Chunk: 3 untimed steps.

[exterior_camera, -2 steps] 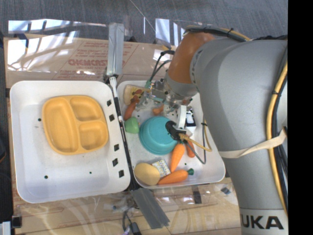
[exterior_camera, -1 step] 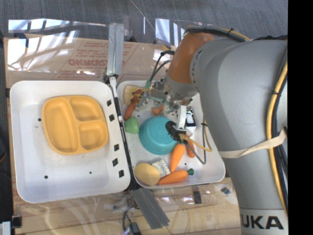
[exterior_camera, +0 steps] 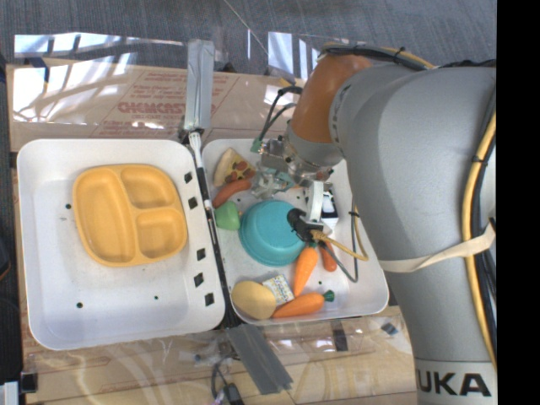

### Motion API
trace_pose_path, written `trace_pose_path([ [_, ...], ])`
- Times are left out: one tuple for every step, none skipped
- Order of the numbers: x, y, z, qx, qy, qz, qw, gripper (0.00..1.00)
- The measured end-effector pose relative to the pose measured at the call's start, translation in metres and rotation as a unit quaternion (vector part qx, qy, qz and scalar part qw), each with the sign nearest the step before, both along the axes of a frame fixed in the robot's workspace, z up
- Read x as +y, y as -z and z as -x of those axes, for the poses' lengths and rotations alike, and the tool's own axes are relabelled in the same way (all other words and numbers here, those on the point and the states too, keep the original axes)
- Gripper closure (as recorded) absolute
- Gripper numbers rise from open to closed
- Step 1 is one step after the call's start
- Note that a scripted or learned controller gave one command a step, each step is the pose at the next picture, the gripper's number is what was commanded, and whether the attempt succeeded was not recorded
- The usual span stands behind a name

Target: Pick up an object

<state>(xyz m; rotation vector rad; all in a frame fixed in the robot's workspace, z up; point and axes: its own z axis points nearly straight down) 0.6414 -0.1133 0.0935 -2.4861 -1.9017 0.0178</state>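
A: Item one, the claw (exterior_camera: pixel 291 184). Position?

B: Low in the right bin (exterior_camera: pixel 371 298), over its upper middle, just above the teal bowl (exterior_camera: pixel 272 233). Its state I cannot tell; the wrist hardware and cables cover the working end. Nothing is visibly held.

A: Items nearest it?

B: The teal bowl, right beneath and slightly toward the camera. A pizza slice (exterior_camera: pixel 231 167) to the claw's left, near the bin's upper left corner. An orange carrot (exterior_camera: pixel 229 192) lies slantwise below the slice, touching a green round piece (exterior_camera: pixel 227 217) that sits against the bowl's left rim.

A: Farther out?

B: A second carrot (exterior_camera: pixel 305 266) leans off the bowl's lower right edge. A third carrot (exterior_camera: pixel 297 305) lies along the bin's front, beside a yellow potato-shaped piece (exterior_camera: pixel 253 299) and a small printed packet (exterior_camera: pixel 279 288). All are crowded close together, so each pickable object has neighbours touching or just beside it.

A: Left bin (exterior_camera: pixel 38 226)?

B: One yellow divided tray (exterior_camera: pixel 129 212), three compartments, lying flat, well apart from the claw.

A: Arm (exterior_camera: pixel 422 184) pose?

B: Enters from the right, its grey body covering the right bin's right side. The orange band (exterior_camera: pixel 325 99) sits above the wrist, bent downward into the bin. Brown cardboard (exterior_camera: pixel 126 99) lies on the desk behind both bins.
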Motion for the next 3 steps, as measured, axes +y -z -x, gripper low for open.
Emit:
trace_pose_path([
  [0.058,-0.152,-0.015,-0.004,0.186,0.0031,0.9825,1.00],
  [0.034,-0.190,0.009,-0.004,0.182,0.0031,0.9833,1.00],
  [0.019,-0.197,0.028,0.000,0.211,0.0036,0.9776,1.00],
])
